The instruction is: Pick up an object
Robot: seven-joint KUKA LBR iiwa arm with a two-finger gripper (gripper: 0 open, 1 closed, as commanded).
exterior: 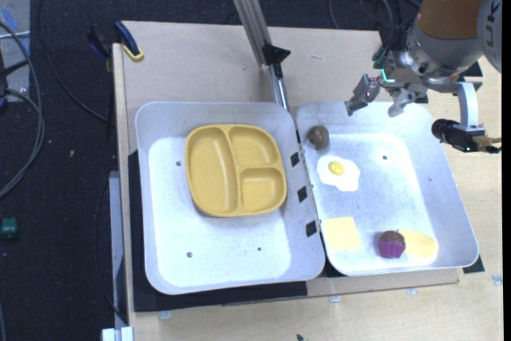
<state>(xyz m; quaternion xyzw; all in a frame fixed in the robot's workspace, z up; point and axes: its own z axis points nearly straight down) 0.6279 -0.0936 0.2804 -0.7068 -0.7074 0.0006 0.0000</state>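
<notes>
hovering gripper (pixel 377 101) sits well above fried egg (pixel 338 173).

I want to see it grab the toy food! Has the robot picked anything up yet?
Not yet. Nothing is between the open jaws of the gripper, which hangs above the far edge of the right bin. The fried egg, brown ball, cheese slice and purple piece all lie in that bin. Going down, closing on one and lifting are left.
</notes>
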